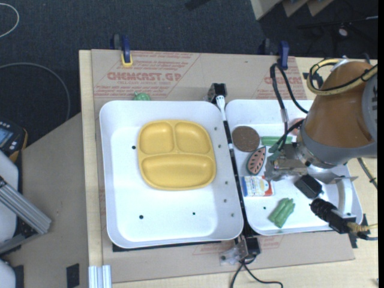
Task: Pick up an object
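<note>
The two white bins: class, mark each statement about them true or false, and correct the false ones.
1. The yellow divided plate lies in the left bin. True.
2. The brown round disc lies in the left bin. False: it lies in the right bin.
3. The green pod sits near the right bin's front edge. True.
4. The watermelon slice rests on the yellow plate. False: it lies in the right bin, just below the brown disc.
5. The gripper hangs over the left bin. False: it is over the right bin.

Right bin: brown disc [245, 138] | watermelon slice toy [257, 159] | flat printed card [258, 186] | green pod toy [281, 212] near front edge
</note>
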You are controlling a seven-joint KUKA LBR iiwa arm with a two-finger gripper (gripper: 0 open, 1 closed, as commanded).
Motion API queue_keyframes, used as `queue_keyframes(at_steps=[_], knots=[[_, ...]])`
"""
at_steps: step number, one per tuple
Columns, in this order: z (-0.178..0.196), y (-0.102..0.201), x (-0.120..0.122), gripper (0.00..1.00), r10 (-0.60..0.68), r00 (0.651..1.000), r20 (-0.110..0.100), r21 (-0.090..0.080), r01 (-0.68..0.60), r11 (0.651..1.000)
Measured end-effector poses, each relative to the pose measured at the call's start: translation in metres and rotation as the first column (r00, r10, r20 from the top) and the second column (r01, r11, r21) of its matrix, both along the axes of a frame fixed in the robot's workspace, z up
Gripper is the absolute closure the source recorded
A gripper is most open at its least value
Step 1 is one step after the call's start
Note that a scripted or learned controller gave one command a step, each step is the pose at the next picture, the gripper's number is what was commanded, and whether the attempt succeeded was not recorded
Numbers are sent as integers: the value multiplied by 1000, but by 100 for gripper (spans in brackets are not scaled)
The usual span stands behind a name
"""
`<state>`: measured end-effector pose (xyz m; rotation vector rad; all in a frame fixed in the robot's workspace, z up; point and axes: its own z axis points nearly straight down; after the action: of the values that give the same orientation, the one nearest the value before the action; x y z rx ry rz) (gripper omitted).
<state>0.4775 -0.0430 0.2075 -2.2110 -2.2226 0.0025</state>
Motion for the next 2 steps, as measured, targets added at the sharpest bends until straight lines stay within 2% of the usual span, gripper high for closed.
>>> queue_keyframes(at_steps=[1, 2], knots=[[62, 59, 3, 100, 1, 1000, 11, -3, -1, 1000], [177, 157, 3, 100, 9, 1000, 21, 3, -9, 1000]])
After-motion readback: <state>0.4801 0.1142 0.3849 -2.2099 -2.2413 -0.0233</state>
